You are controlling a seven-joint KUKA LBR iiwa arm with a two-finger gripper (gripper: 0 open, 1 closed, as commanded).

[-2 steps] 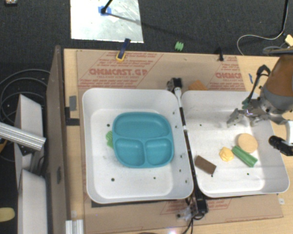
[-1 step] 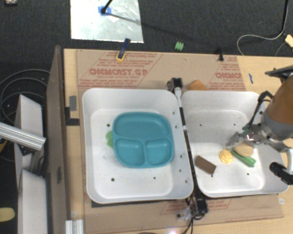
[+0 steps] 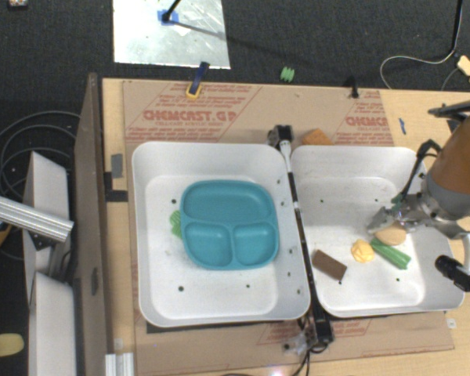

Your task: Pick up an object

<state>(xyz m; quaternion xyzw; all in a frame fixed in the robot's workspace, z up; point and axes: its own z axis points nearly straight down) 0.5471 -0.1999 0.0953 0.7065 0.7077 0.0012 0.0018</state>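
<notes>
While the arm's over the right bin [image 3: 352, 163]:
gripper [image 3: 393, 222]: just above a tan piece [image 3: 390, 236]; can't tell its state
neighbours: green piece [image 3: 392, 254], yellow piece [image 3: 363, 251], brown block [image 3: 329, 265]
left bin [image 3: 153, 210]: teal tray [image 3: 229, 224]

You see one grey robot arm [image 3: 454, 182] with an orange band above its wrist, reaching in from the right edge of the camera view. Its wrist bends downward and to the left, ending in a small metal two-finger hand [image 3: 392, 219] held low and pointing left. Dark cables loop along the wrist. The hand looks blurred, so its finer details are hard to make out.
</notes>
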